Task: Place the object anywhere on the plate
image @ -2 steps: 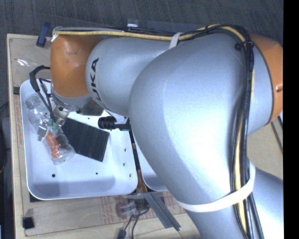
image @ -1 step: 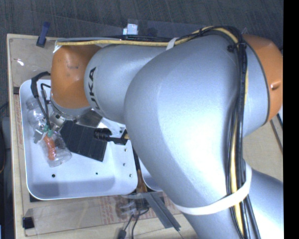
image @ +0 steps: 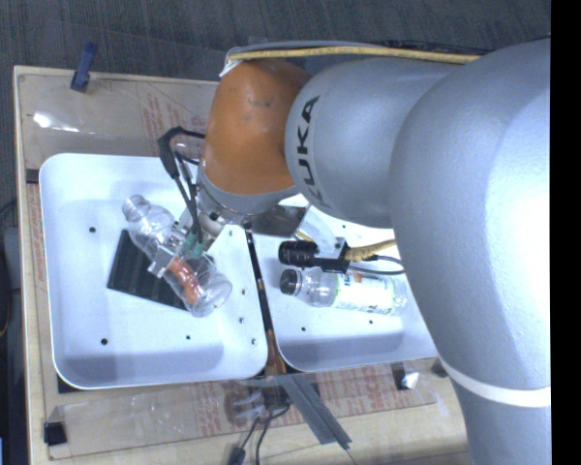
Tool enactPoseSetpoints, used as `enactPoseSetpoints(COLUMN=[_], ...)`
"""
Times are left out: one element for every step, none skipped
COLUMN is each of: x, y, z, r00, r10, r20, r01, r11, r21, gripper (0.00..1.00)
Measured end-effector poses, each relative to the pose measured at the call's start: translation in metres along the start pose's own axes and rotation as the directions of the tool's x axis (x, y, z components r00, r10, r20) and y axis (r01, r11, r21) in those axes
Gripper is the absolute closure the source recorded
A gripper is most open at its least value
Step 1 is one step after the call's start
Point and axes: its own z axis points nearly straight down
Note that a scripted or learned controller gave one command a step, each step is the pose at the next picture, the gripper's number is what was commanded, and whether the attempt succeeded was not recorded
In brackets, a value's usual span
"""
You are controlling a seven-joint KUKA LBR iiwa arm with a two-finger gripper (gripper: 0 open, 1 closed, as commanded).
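**Bottle over plate edge, roll-off risk**

While the hand (image: 196,243) sits low in the left bin (image: 68,260), a clear plastic bottle (image: 174,258) lies tilted across the upper right corner of the black plate (image: 131,269). Cannot tell whether the hand is apart, together or clamped on the bottle; the wrist hides it. Likely risks: the round bottle only partly overlaps the plate, so it may roll off onto white bin floor on release. Second bottle (image: 344,289) lies in right bin (image: 368,352), well apart.
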Motion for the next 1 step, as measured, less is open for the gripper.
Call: enactPoseSetpoints(x=[0.0244], y=[0.0593], z=[0.0128], r00=[0.965], r10=[-0.261], r20=[-0.001], r01=[0.261], r11=[0.965], r21=[0.0], gripper=[1.0])
